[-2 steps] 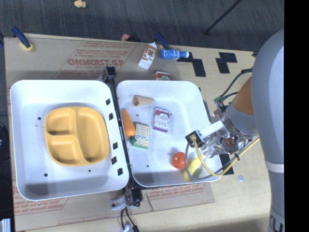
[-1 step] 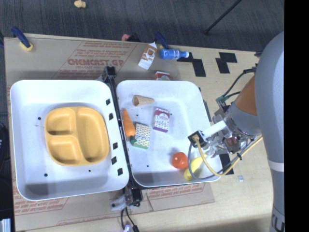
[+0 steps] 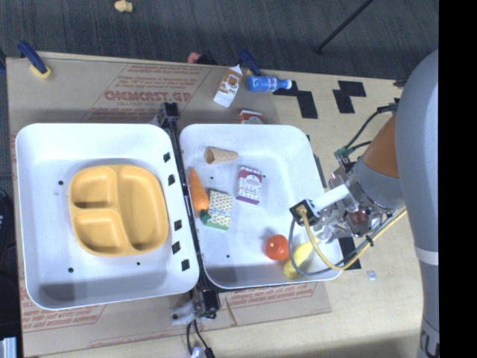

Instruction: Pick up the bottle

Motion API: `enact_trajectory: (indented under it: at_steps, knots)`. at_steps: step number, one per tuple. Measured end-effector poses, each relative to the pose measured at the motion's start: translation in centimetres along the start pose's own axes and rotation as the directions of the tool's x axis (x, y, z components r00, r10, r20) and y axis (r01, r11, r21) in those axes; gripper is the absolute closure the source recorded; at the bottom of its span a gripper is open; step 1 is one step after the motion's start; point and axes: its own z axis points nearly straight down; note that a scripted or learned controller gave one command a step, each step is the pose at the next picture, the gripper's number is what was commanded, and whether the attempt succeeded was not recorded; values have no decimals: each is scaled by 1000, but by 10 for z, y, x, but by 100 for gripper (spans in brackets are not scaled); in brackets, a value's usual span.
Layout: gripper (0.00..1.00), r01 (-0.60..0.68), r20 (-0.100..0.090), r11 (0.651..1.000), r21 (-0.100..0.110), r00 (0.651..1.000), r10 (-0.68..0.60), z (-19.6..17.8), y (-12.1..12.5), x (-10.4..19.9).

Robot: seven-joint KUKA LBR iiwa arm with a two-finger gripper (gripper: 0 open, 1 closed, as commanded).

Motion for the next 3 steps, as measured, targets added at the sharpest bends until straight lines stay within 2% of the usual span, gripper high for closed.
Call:
enact_trajectory:
  at_steps: [1,2,3]
  knots:
    - [100,0,-1,1000,0,1000,0,-12,0,0]
    - [100,-1,-1,1000,-1,1000,1,-19,-12,3]
    - [100,-2,2,1000,2,1000,2,-10,0,0]
